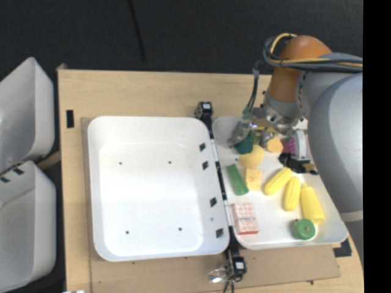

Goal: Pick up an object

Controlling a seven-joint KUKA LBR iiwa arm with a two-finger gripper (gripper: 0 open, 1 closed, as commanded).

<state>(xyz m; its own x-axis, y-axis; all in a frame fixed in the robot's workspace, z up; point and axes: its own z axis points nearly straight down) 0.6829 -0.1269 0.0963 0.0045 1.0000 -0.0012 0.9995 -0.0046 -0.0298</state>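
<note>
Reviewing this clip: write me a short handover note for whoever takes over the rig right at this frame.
Gripper: low in the right bin, at its far left corner, over a dark teal piece; finger state unclear, no grasp confirmed.
Right bin also holds: green stick, small yellow block, pale yellow lump, three yellow corn-like pieces, green round piece, red-printed card.
Left bin: bare white floor.
Done: arm down at the pile.
Left: secure one object and lift it.
</note>
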